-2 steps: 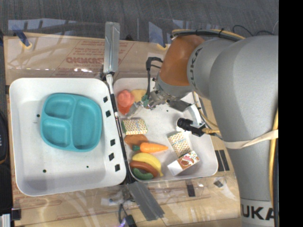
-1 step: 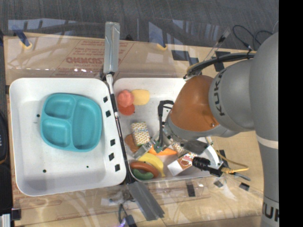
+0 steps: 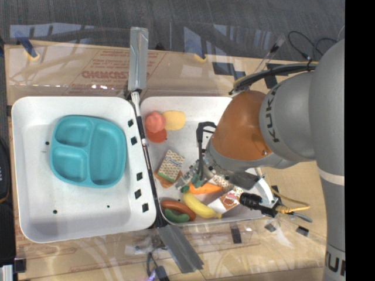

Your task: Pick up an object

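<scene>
The grey KUKA arm w/ orange wrist band (image 3: pixel 243 130) reached into the right-hand white bin (image 3: pixel 193 107), its two-finger gripper (image 3: pixel 196 174) low among the toys near the bin's front; whether it was open or gripping anything couldn't be told. Just beside the gripper lay an orange carrot-shaped toy (image 3: pixel 206 187), w/ a yellow plastic banana (image 3: pixel 198 206) and a red-and-green pepper-like toy (image 3: pixel 176 211) nearer the front wall. A checkered packet (image 3: pixel 170 166) sat left of the gripper. The left white bin (image 3: pixel 29 157) held a teal divided plastic tray (image 3: pixel 88 151).
</scene>
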`<action>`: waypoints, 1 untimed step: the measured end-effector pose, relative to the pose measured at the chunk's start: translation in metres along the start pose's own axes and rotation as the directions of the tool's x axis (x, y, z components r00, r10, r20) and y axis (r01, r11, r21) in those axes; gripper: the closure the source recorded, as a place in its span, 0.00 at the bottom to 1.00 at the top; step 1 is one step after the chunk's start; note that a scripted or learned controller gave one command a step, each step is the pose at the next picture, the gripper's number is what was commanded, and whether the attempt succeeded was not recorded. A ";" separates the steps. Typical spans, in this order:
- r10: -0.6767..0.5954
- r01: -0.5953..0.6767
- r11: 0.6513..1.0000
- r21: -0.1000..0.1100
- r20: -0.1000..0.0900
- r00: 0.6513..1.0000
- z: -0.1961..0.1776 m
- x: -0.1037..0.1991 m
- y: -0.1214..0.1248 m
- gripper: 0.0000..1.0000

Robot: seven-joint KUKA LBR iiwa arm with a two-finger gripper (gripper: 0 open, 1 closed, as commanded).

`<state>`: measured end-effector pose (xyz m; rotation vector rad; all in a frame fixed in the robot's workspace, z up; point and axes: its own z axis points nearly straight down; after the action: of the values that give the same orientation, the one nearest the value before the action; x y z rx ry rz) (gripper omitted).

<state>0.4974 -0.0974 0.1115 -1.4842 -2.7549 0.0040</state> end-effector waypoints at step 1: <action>0.550 -0.550 0.835 -0.005 0.003 0.835 0.018 -0.032 -0.011 1.00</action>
<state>0.5060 -0.1303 0.0935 -2.2179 -2.2172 0.0063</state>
